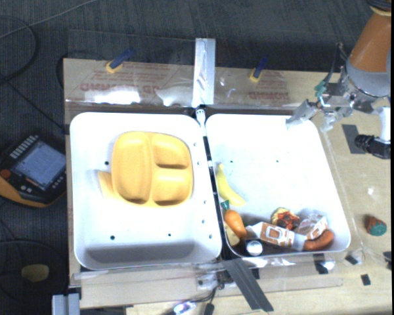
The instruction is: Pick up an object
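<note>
While the arm point(374, 41) waits at two o'clock, its gripper point(310, 113) hangs over the right bin's point(276, 149) far corner, holding nothing.
The bench point(354, 176) is pale wood on dark carpet, with a handheld screen unit point(29, 169) lying at nine o'clock. Both bins are smooth, shallow white plastic with rounded corners. A glossy yellow tray point(151, 168) with compartments fills the left bin point(92, 241). In the right bin, toys crowd the five o'clock edge: a banana point(225, 186), a carrot point(235, 223), a sausage point(318, 240) and printed packets point(276, 233). Whether the fingers are spread or closed I cannot tell.
</note>
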`<act>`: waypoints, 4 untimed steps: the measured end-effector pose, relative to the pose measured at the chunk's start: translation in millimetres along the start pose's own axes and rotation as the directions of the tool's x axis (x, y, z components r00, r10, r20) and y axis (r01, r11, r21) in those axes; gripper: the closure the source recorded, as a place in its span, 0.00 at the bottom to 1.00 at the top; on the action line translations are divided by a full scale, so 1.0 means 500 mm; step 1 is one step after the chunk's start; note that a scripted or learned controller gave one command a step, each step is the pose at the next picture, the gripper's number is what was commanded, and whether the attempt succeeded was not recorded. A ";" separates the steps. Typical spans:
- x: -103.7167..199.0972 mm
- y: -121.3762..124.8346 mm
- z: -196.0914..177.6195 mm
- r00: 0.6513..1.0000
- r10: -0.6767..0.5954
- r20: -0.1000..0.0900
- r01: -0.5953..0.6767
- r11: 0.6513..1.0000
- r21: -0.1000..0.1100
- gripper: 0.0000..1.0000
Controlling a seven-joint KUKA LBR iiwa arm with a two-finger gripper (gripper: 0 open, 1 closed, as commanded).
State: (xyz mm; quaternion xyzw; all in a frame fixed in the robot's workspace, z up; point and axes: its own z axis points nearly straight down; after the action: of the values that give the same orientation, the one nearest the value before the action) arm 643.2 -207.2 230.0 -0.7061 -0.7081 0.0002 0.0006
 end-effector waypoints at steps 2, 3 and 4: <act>0.047 -0.070 0.282 0.994 -0.111 0.005 0.112 0.994 -0.009 0.00; 0.151 -0.009 0.281 0.941 -0.338 0.009 0.338 0.941 -0.009 0.00; 0.153 -0.006 0.258 0.942 -0.337 0.006 0.337 0.941 -0.014 1.00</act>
State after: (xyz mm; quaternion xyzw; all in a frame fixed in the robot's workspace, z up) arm 639.9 -130.6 100.9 -0.5746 -0.8184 -0.0041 -0.0061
